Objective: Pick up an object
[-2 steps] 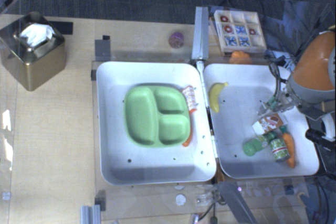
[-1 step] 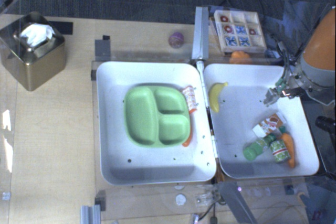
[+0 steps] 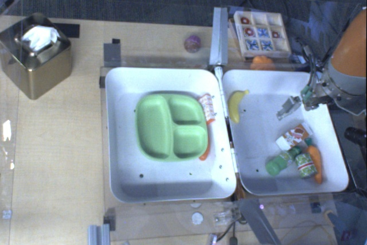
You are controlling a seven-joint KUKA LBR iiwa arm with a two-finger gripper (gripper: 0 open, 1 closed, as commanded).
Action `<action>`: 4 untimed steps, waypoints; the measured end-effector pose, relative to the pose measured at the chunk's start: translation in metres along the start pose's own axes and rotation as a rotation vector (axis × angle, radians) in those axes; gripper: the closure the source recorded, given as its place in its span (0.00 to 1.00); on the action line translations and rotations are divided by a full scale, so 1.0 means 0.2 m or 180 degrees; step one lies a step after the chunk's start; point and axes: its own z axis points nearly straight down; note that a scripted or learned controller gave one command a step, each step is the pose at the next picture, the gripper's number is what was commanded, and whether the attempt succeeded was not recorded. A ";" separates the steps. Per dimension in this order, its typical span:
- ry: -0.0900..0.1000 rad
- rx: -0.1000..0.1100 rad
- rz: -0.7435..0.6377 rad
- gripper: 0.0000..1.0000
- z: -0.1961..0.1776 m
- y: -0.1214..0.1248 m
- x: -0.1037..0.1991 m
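- A brown box (image 3: 35, 63) with something white inside sits on the bench far to the left of the gripper, well apart from both bins.
- The left bin (image 3: 120, 181) holds a green divided tray (image 3: 171, 126), with a small red-and-white packet (image 3: 207, 107) touching the tray's right edge, on the side toward the gripper.
- A small purple ball (image 3: 192, 43) lies on the bench above the left bin, up and to the left of the gripper.
- A yellow banana (image 3: 236, 105) lies at the left wall of the right bin (image 3: 252, 181), level with the gripper and well to its left.
- A board with red and blue marks (image 3: 262, 33) rests beyond the bins, above and left of the gripper.
- The gripper (image 3: 288, 107) hangs over the right bin's upper middle, tilted; nothing shows between its fingers, and whether they are spread or closed cannot be told.
- Below the gripper, near but apart, lie a cluster: a white packet (image 3: 292, 137), a green bottle (image 3: 279, 163), a green-labelled can (image 3: 304, 163) and an orange carrot (image 3: 315, 161).
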 end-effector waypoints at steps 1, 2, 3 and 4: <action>-0.0005 -0.0006 -0.0211 0.00 0.55 -0.19 -0.22; -0.0021 -0.0036 -0.0220 1.00 0.49 -0.17 -0.23; -0.0020 -0.0033 -0.0221 0.00 0.49 -0.17 -0.22; -0.0005 -0.0009 0.0273 0.00 0.59 -0.20 -0.24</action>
